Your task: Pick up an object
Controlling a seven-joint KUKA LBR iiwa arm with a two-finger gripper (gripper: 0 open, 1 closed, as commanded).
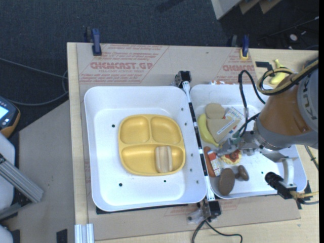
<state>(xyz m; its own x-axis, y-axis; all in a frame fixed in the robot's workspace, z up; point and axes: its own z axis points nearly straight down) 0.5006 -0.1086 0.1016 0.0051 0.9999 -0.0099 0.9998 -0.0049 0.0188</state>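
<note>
The right bin holds a loose pile: a yellow banana, a tan round piece, a clear-wrapped packet, a red-and-white item, and two brown lumps. My gripper hangs low over the middle of this pile, just right of the banana and above the red item. The grey wrist with its orange band reaches in from the right and hides part of the pile.
The left bin carries a yellow divided plate with a tan bun in its front compartment. A black hinge bar runs between the bins. Blue clamps stand at the bench's back edge. Cables loop near the arm.
</note>
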